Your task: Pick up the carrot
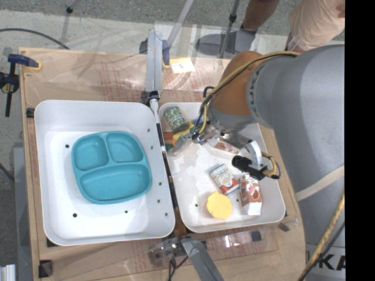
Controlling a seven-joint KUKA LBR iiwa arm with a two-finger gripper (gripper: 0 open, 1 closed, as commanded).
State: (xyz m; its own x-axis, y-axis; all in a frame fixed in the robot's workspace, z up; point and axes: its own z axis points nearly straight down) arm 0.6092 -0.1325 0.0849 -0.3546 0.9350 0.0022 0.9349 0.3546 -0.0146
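In the right bin (190,218), the carrot (168,137) shows as a small orange piece against the left wall, near the far corner. My gripper (183,141) is down in that corner, right beside the carrot and partly covering it. The wrist and the grey arm with its orange band hang over the far half of the bin. Nothing can be seen held by the gripper.
A green can (173,119) lies just beyond the carrot. A small snack box (223,178), a red-and-white carton (251,195) and a yellow round piece (219,205) lie in the near part of the right bin. The left bin (53,215) holds a teal divided plate (110,165).
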